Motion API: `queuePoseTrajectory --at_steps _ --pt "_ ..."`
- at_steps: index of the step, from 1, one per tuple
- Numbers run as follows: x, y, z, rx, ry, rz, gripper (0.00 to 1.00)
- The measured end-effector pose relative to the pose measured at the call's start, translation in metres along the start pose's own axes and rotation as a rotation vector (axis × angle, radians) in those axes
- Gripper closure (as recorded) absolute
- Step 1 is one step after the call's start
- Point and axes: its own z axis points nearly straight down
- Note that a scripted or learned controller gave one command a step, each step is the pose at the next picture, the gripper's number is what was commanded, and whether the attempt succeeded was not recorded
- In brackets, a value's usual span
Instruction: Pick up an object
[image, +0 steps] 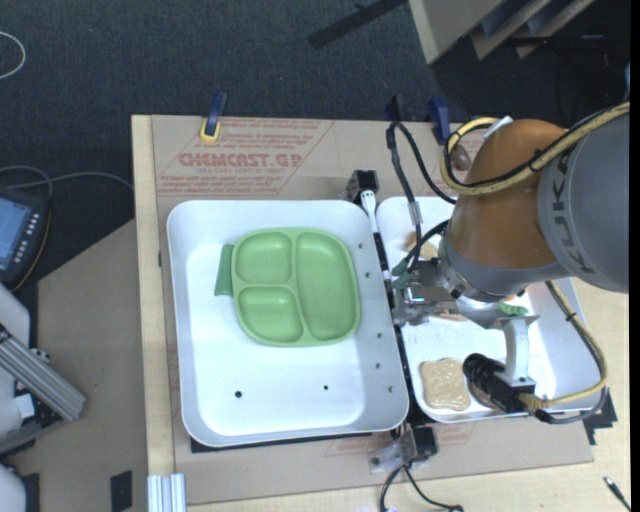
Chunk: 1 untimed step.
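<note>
A green divided plate (297, 286) lies flat in the left bin (290, 405), toward its upper middle. In the right bin (395, 215) a tan, bread-like piece (445, 386) rests near the front left corner. My arm's orange band and grey wrist hang over the right bin and hide most of its floor. The gripper (418, 296) sits low at the right bin's left wall, just above the tan piece and right of the plate. A small green thing (516, 310) peeks out beside the wrist; what it is cannot be made out.
Both bins stand on a cardboard sheet (240, 155) held by clamps at the back. The divider wall (385, 300) between the bins runs right beside the gripper. Cables loop around the wrist and along the right bin's front edge.
</note>
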Motion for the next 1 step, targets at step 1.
queuePoseTrajectory --at_steps 1 --pt "-0.0037 0.0051 -0.0016 -0.005 -0.001 0.002 1.0"
